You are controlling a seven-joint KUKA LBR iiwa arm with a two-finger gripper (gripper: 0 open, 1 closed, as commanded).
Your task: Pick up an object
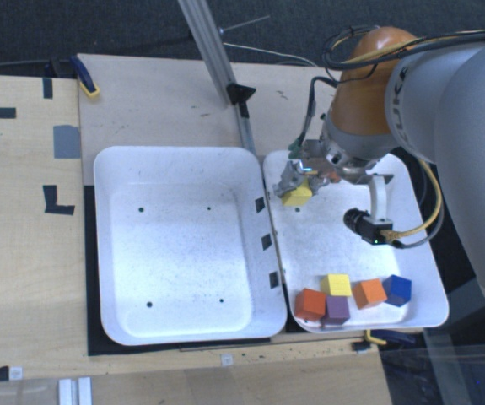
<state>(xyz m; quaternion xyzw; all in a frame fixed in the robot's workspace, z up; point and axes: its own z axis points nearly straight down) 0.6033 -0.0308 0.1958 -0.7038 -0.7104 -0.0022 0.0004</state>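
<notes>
My gripper (297, 184) hangs over the far left part of the right bin (419, 226), near the wall between the two bins. A yellow block (297, 196) sits between its fingers, held above the bin floor. Along the near edge of the right bin lie several other blocks: an orange-red one (311, 302), a yellow one (338, 284), a purple one (336, 309), an orange one (369, 293) and a blue one (398, 288).
The left bin (175, 234) stands beside the right one, its floor bare and speckled. A metal pole (212, 49) slants down to the bins' far edge. The grey arm and its cables (411, 218) cover the right bin's right side.
</notes>
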